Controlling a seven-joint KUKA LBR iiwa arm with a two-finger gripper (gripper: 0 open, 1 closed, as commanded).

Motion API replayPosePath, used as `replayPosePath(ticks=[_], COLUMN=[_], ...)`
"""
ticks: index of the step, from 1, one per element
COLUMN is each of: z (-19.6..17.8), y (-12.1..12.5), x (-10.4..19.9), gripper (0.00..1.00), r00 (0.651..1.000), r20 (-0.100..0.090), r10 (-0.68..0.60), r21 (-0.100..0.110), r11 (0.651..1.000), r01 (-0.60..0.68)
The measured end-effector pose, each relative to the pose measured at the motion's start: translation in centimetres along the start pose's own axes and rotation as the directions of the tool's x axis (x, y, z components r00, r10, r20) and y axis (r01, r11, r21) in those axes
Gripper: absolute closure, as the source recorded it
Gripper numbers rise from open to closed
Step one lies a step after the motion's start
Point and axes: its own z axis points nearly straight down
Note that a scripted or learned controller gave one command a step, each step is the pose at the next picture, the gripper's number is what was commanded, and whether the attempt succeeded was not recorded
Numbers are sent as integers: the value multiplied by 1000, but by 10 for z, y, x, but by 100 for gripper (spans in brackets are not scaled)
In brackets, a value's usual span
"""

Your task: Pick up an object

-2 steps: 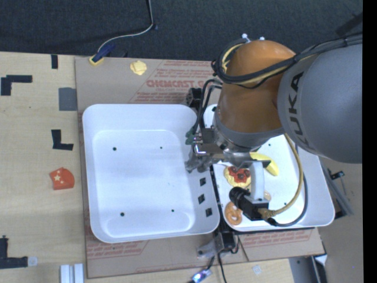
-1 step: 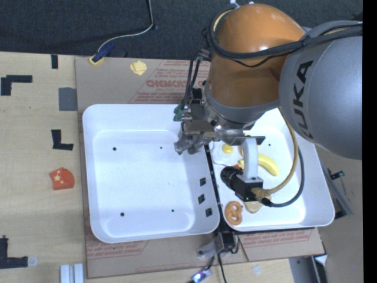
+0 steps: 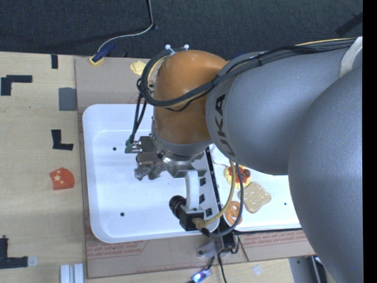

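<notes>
Gripper (image 3: 146, 168): low over the bin's (image 3: 100, 158) bare middle; open or shut, cannot tell.
Objects: tan piece (image 3: 257, 197) and orange ring (image 3: 231, 211) on the bin's right side, apart from the gripper.
Risk: probably grasps nothing, since nothing lies below it.
Surface: smooth white bin on cardboard (image 3: 106, 84); dark cloth (image 3: 70, 10) behind the bin.

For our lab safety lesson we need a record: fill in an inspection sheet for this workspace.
Surface: white bin on cardboard, on a wooden bench with black tape marks.
Job's things: tan flat piece, orange pretzel-shaped piece and orange-red piece in the bin.
Clutter: orange-red block on the bench left of the bin; yellow piece beyond its far rim.
Grippers: gripper over the bin's left half; any hold cannot be told.
Cables: black cables along the wrist; pale cable with blue plug at the bench's far edge.
Surroundings: dark cloth behind the bench.
</notes>
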Motion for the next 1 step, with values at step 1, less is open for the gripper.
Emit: replayPosePath(ticks=[1], z=[53], y=[28], x=[37], gripper=[100], r00=[1000], r20=[1], r10=[2], r21=[-1], r11=[1000], r01=[-2])
